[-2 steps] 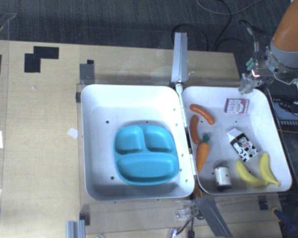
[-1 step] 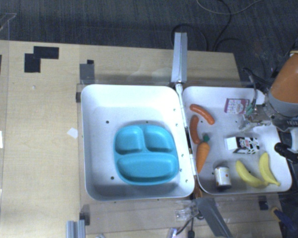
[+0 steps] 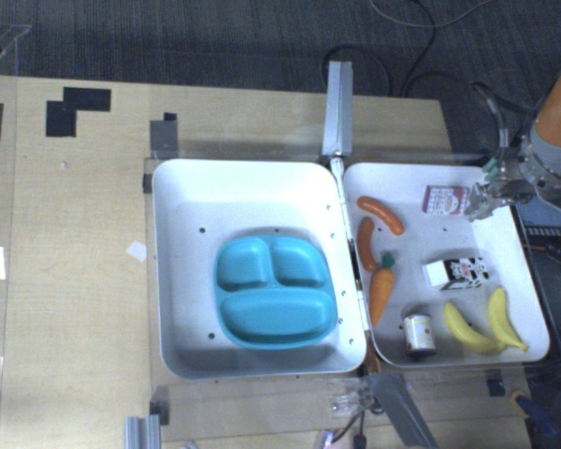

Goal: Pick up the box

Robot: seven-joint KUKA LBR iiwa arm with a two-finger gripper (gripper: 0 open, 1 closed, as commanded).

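**Operator:** What surrounds the target?

**Inspector:** You have two white bins on the bench (image 3: 75, 279). The left bin (image 3: 182, 251) holds a blue divided plate (image 3: 276, 291). The right bin (image 3: 533, 307) holds everything else. The box (image 3: 456, 272), white with a dark printed panel, lies flat near the middle of that bin, a little toward its right side. Just below it you see two bananas (image 3: 475, 329) side by side, the nearer tips close to the box but apart from it. A small can (image 3: 418, 334) stands at the lower left of the box, well clear. Along the bin's left wall lie two sausages (image 3: 381, 215) and a carrot (image 3: 381, 291). A pink-and-white packet (image 3: 444, 200) rests near the far rim.

**Operator:** Anything obstructing it?

**Inspector:** Nothing lies on the box or against it. The bananas are its closest neighbours.

**Operator:** And the end effector?

**Inspector:** Your end effector (image 3: 486, 197) sits at the far right corner of the right bin, just beside the packet, well apart from the box. I cannot tell whether it is apart or together; the tips are too small and blurred. I see nothing between them.
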